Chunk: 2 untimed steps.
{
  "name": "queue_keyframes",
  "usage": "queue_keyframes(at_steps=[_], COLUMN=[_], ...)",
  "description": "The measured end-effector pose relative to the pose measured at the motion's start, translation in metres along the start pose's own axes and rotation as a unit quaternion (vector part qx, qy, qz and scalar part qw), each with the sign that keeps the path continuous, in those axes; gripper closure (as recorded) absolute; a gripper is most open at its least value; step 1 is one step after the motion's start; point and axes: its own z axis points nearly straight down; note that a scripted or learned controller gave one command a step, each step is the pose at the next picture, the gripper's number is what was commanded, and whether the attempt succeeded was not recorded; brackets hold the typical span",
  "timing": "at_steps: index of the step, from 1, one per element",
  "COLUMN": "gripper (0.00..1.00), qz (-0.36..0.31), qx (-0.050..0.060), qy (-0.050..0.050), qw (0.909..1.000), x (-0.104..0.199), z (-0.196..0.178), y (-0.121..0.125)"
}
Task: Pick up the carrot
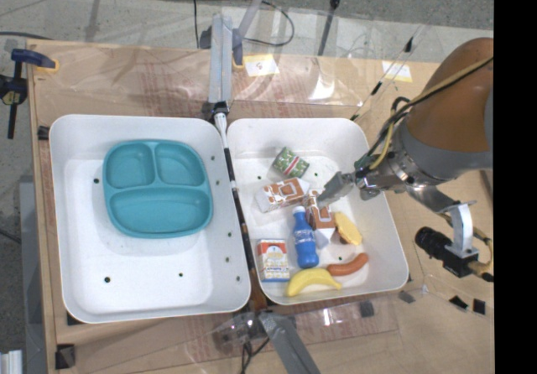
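A: Camera view – gripper (323,194) is low in the right bin (252,133), tip down among the items. Can't tell if it's apart or together, too small & dark.

B: Carrot?

A: Carrot (347,265) lies flat on the bin floor, just past the tip toward the near wall, apart from it. Nothing seen between the tips, so I'd judge the pick isn't done: approach maybe underway, grasp & lift both left.

B: What's crowding it?

A: Banana (312,282) touching or nearly touching the carrot's end, further from the tool. Blue bottle (304,240) right under the tip side, btw tool and banana. Yellow piece (348,229) just beside the tool, near the carrot. Brown-white box (284,193) beside the tip, green packet (289,163) beyond that toward the far wall, small carton (273,258) near the bottle.

B: Other bin?

A: Left bin (63,221), well away from the tool, holds a teal divided plate (157,188); its compartments look bare.
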Motion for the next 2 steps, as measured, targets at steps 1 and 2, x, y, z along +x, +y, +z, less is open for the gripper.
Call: queue_keyframes(at_steps=[1,2], gripper=[0.00,0.00], qz=[0.000,0.000], qx=[0.000,0.000], qy=[0.000,0.000], qw=[1.0000,1.0000], x=[0.0000,0.0000], z=[0.0000,0.0000], y=[0.0000,0.0000])
